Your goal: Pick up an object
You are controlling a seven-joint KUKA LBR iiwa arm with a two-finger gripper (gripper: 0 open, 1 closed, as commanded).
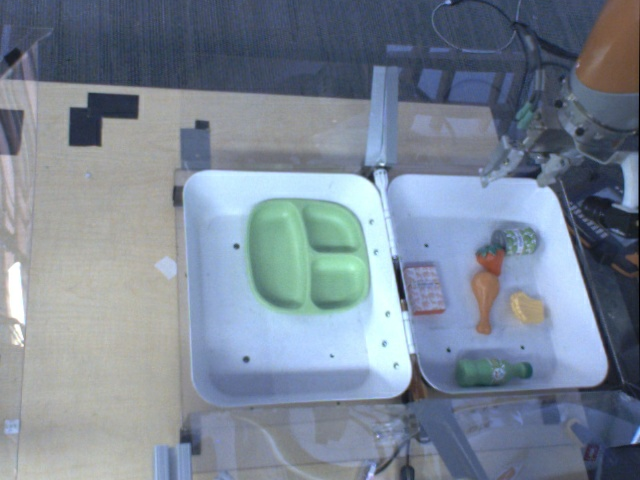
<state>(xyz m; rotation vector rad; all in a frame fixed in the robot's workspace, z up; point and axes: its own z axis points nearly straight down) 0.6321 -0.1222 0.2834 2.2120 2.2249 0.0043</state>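
Note:
The right bin [440, 208] holds several small items: a green patterned can [516, 240], an orange carrot-like toy [490, 259], an orange drumstick [484, 300], a yellow piece [527, 309], a red and white packet [425, 288] and a green bottle [492, 371] lying on its side. My gripper [520, 168] hangs open above the bin's far right corner, with nothing between its fingers. It stands well above and behind the can.
The left bin [215, 298] holds a green divided plate [307, 254]. A metal post [380, 118] rises between the bins at the back. Cables loop behind the arm at the upper right. Black tape marks lie on the bench at the upper left.

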